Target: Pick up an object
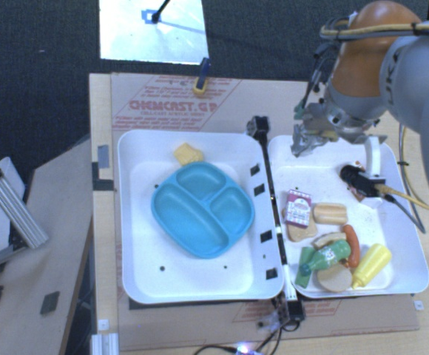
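Note:
My gripper (301,146) hangs over the far left corner of the right bin (407,231), with nothing seen between its fingers. Toy foods lie in the near half of that bin: a pink carton (299,207), a bread roll (330,214), a red sausage (353,244), a green bottle (325,257), a yellow bottle (371,264) and round brown slices (335,278). All of them sit well below the gripper in the view.
The left bin (137,198) holds a blue divided plate (202,208) and a small yellow piece (188,153) beside its far edge. A black divider rail (268,198) runs between the bins. A yellow-and-blue clamp (201,80) stands behind the bins.

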